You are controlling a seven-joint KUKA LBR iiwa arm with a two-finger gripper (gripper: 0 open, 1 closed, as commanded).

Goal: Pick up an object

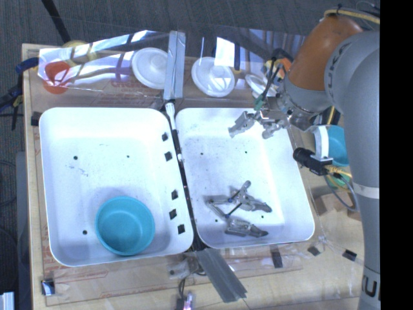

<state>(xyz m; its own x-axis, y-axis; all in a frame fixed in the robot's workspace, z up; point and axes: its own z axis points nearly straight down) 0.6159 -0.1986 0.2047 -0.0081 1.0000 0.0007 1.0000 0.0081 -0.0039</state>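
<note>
My grey arm with the orange band (pixel 335 57) reaches in over the right shallow white bin (pixel 293 173). The left white bin (pixel 64 147) holds a teal plastic bowl (pixel 125 225) in its near corner. My pincer (pixel 257 125) hangs spread wide and empty above the right bin's far end, well apart from the tangled grey metal clips (pixel 239 212) lying near the front. Descending here, I'd likely close on bare plastic; thin clips could also slip out.

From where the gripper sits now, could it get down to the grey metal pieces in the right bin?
Probably yes. The gripper is above the far part of the right bin, and the grey metal pieces lie uncovered on the bin floor nearer the camera, with nothing lying between them.
</note>
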